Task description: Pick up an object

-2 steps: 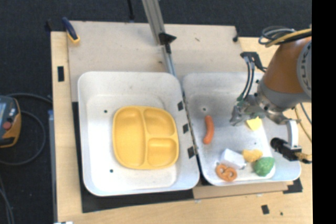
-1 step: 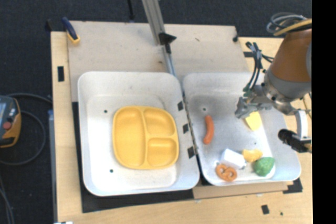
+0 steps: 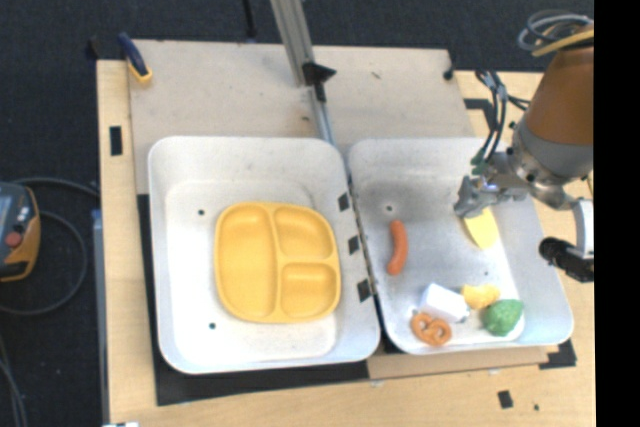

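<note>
Plywood counter (image 3: 230,90) in pale tan carries two shallow white plastic bins side by side, the left bin (image 3: 170,215) holding a yellow three-compartment plastic tray (image 3: 277,261) and the right bin (image 3: 430,177) holding the small items, with the grey arm (image 3: 562,120) and its orange band reaching in over the right bin's far right side. Its hand (image 3: 474,202) sits low just above and touching the upper edge of a flat yellow wedge-shaped piece (image 3: 483,230), though whether it is wide or closed I cannot tell. Nearer the middle lies an orange sausage-shaped toy (image 3: 398,246), and along the near edge sit a green lumpy toy (image 3: 503,316), a white block (image 3: 441,300), a small yellow toy (image 3: 480,295) and an orange pretzel-shaped toy (image 3: 431,328).
</note>
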